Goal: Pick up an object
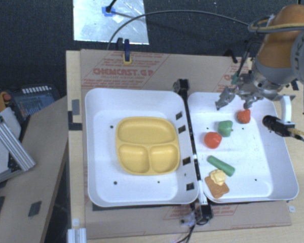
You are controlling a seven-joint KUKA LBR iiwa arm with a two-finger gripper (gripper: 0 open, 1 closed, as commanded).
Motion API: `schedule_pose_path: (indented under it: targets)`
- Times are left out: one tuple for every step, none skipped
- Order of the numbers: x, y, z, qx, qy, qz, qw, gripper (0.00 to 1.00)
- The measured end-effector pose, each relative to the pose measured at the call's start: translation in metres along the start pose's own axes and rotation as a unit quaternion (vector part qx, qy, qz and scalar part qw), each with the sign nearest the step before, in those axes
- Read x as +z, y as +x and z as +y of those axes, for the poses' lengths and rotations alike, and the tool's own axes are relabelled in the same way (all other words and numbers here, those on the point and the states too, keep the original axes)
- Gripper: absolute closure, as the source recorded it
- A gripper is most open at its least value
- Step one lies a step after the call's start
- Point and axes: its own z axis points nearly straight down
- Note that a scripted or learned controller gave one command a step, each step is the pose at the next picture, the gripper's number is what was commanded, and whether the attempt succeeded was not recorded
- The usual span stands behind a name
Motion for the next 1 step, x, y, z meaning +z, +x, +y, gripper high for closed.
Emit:
schedule_pose_path:
  targets:
    - [-0.0077, 0.0002, 0.0025, -0.001, -0.006, -0.001, 1.0000, 0.00]
